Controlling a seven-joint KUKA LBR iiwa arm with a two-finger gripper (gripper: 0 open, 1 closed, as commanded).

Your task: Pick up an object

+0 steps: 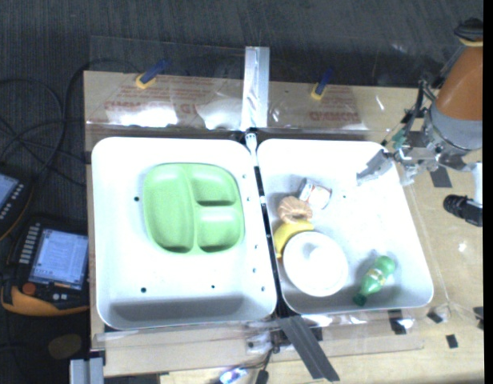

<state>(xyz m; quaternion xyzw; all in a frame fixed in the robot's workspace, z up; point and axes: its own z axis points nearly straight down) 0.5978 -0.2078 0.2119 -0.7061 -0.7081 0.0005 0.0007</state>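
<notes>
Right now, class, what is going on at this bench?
A grey robot arm reaches in from the right; its end effector hangs over the right bin's far right corner, with nothing seen in its grip. That bin holds a white bowl, a green bottle and small items. The left bin holds a green divided plate.

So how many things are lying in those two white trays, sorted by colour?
Green: 2, the divided plate and the small bottle
White: 2, the round bowl and a small crumpled piece
Yellow: 1, the object beside the bowl
Tan: 1, the round lump
Total: 6
</notes>
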